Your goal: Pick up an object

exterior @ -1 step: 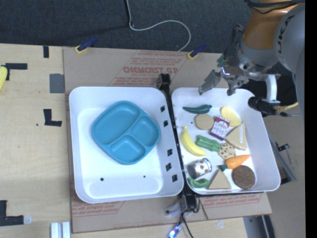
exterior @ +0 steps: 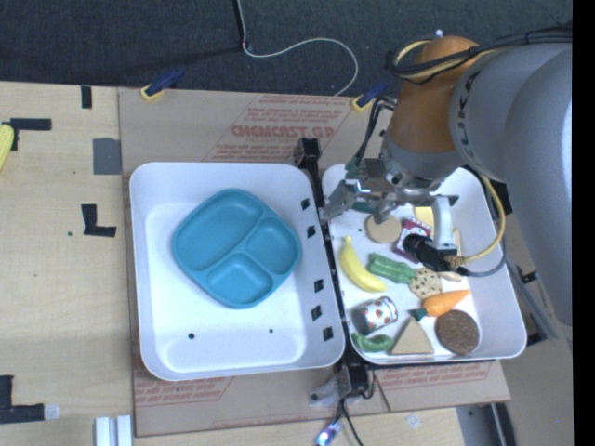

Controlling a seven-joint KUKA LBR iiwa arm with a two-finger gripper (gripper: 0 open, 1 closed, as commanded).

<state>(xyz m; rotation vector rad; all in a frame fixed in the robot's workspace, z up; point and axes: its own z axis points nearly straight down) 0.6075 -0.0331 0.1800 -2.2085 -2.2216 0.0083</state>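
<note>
Front of right bin [exterior: 502, 347]: we see a brown cookie [exterior: 457, 331], carrot [exterior: 444, 301], sandwich wedge [exterior: 412, 340].
Middle: banana [exterior: 355, 266], green pepper [exterior: 390, 269], untouched.
Left bin [exterior: 149, 249]: blue divided plate [exterior: 237, 246].
Far end: gripper [exterior: 376, 198] low over the right bin; we cannot tell its grip.
</note>
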